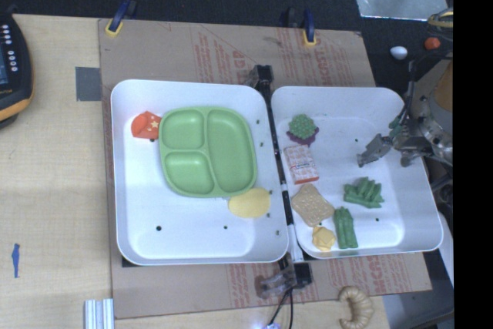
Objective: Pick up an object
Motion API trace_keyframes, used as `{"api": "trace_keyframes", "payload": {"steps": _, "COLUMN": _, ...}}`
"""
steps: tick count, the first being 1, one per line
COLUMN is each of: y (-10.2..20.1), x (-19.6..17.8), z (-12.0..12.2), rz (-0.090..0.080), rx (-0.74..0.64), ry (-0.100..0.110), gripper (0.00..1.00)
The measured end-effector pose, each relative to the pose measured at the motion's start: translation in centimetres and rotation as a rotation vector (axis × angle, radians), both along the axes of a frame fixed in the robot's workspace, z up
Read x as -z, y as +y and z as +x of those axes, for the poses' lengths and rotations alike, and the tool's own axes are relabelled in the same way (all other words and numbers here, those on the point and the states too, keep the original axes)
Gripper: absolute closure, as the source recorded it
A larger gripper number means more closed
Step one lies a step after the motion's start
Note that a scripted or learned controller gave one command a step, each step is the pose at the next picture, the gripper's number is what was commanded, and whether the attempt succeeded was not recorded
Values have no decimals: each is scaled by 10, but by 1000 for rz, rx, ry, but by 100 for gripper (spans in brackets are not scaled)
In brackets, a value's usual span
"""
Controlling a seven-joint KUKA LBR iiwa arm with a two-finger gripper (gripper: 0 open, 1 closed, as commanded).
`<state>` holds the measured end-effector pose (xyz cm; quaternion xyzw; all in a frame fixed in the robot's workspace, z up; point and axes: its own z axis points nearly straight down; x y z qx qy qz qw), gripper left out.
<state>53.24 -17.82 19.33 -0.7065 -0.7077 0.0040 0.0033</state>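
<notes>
While upright-lying, green pod (344, 228), long axis pointing up-down, beside cracker (311, 203)

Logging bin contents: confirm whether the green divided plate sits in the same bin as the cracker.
No. The green divided plate lies in the left bin; the cracker lies in the right bin.

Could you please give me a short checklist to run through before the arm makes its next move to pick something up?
1. End effector over the right bin, above bare floor: ok.
2. Nothing between its fingers yet: ok.
3. Nearest target, the green ridged toy, lies apart from its neighbours: ok.
4. Cracker, yellow piece and green stick crowd together near the bin's front: not ok for a clean grasp.
5. Height of the end effector above the bin floor: cannot tell.
</notes>
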Motion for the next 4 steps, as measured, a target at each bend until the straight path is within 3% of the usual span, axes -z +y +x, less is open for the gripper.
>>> {"api": "trace_keyframes", "payload": {"steps": 1, "y": -3, "x": 108, "z": -12, "rz": 4, "rx": -3, "ry": 2, "gripper": 0}}
{"api": "trace_keyframes", "payload": {"steps": 2, "y": -5, "x": 91, "z": -10, "rz": 0, "rx": -6, "ry": -5, "gripper": 100}}
{"api": "trace_keyframes", "payload": {"steps": 3, "y": 61, "x": 101, "z": 69, "rz": 2, "rx": -12, "ry": -13, "gripper": 100}}
{"api": "trace_keyframes", "payload": {"steps": 4, "y": 148, "x": -4, "z": 45, "rz": 4, "rx": -9, "ry": -13, "gripper": 100}}
